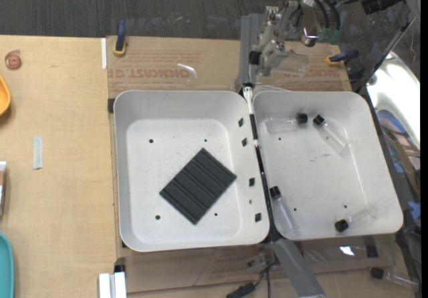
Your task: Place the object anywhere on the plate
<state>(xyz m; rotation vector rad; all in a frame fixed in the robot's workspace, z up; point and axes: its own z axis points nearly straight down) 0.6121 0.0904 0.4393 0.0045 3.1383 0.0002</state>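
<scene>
1. Objects for placing: clear plastic vials with black caps, lying loose in the right bin (374, 156). Two lie near the far wall, vial A (284, 123) and vial B (331, 131); vial C (282, 208) lies against the left wall; vial D (358, 218) lies in the near right corner.
2. Handling, judged: light, rigid, smooth-walled and round, so likely to roll or slip out of a pinch. The clear bodies are hard to make out against the white floor; the caps are the surest marks. The best hold appears to be across the body, mid-length, fingers square to the long axis.
3. Destination: dark ribbed plate (198, 185), flat and set diagonally on the floor of the left bin (127, 156), bare on top. The ribs may help check rolling.
4. Gripper (284, 56): raised beyond the far edge of the right bin. A clear piece appears between the fingers, seemingly a vial already held, though transparency leaves the hold and the jaw state impossible to tell for certain.
5. Obstructions: the adjoining bin walls, with black clips (254, 143), must be cleared in transit. Vials C and D sit close to walls, leaving little finger room.
6. Surroundings: cardboard sheet (180, 69) under the bins; blue clamp (120, 39) at its far corner.
</scene>
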